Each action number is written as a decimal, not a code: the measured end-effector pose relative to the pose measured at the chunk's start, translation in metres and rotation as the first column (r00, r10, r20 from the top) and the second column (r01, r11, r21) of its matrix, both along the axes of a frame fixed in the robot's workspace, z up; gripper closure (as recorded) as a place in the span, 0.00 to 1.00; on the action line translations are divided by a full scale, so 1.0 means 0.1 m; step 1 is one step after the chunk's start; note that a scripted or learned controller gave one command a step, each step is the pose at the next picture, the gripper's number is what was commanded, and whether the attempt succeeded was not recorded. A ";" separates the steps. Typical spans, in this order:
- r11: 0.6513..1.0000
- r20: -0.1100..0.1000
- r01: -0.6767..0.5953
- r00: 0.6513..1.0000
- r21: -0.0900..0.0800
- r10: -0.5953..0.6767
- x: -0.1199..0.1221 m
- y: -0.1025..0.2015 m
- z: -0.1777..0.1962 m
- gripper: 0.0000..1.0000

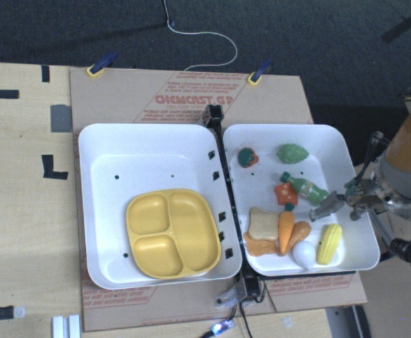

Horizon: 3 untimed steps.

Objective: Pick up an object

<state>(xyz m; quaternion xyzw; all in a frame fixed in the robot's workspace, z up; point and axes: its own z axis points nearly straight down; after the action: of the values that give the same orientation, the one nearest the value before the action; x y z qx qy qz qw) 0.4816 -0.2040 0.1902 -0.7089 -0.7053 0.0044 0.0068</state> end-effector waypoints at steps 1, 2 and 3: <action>1.000 0.013 -0.005 1.000 -0.003 0.005 0.03 0.01 0.07 0.00; 1.000 0.009 -0.007 1.000 -0.002 0.007 0.12 0.00 -0.47 0.00; 1.000 0.012 -0.005 1.000 -0.002 0.005 0.12 0.01 -1.01 0.00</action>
<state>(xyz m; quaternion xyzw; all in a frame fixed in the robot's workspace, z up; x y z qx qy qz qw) 0.4934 -0.2028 0.0896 -0.7071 -0.7071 0.0009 0.0020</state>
